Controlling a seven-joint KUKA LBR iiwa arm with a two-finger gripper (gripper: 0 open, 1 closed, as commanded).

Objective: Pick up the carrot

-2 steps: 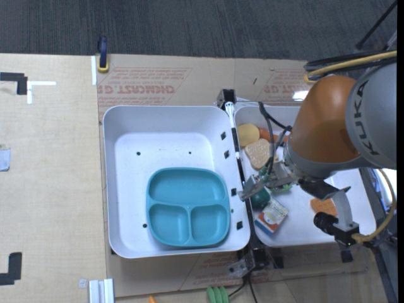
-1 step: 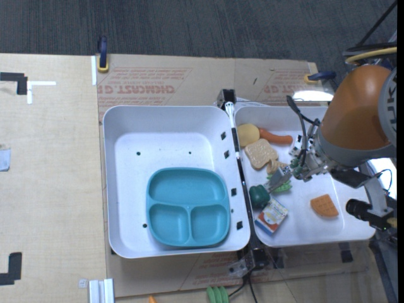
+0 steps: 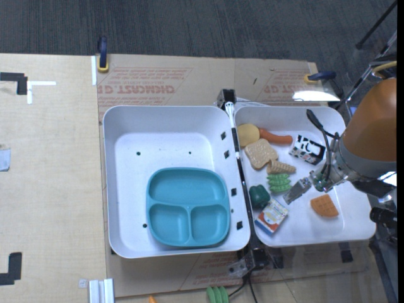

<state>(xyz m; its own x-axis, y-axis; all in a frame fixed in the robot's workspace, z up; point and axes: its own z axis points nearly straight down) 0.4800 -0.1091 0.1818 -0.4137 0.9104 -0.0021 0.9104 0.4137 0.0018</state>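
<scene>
Pincer (image 3: 297, 190), grip unclear, hovers well below the carrot (image 3: 276, 136); labels unreadable.

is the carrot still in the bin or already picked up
In the bin. The carrot lies flat on the right bin floor near its far wall, beside the yellow item, apart from the gripper.

You see an orange carrot (image 3: 276, 136) beside a yellow lemon (image 3: 248, 132) at upper right, tan bread (image 3: 261, 153), a dark green pepper (image 3: 259, 196), a black-and-white printed packet (image 3: 307, 148), and a teal tray (image 3: 188, 206) in the white left bin (image 3: 120, 169).
</scene>
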